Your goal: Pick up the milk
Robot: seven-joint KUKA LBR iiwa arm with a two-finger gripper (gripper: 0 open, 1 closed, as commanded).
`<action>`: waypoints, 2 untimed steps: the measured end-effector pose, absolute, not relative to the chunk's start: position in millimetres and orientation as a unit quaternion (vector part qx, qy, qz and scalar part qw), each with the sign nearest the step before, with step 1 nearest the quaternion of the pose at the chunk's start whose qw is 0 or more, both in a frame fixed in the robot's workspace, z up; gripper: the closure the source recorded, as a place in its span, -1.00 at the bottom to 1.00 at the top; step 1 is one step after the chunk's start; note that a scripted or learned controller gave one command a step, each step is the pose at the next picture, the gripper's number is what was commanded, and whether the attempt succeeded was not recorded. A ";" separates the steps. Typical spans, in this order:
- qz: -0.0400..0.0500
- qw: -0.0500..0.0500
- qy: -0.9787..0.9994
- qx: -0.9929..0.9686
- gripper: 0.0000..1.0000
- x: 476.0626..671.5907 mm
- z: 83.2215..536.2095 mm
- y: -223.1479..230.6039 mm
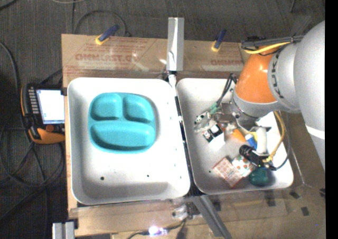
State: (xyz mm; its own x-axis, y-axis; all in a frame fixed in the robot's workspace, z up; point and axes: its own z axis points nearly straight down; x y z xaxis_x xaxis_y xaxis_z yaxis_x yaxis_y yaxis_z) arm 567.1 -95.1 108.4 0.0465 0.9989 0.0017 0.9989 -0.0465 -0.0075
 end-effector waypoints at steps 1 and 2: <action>0.004 0.007 -0.690 -0.724 1.00 566.6 112.6 -94.8; 0.003 0.004 -0.709 -0.706 1.00 525.5 179.2 -56.2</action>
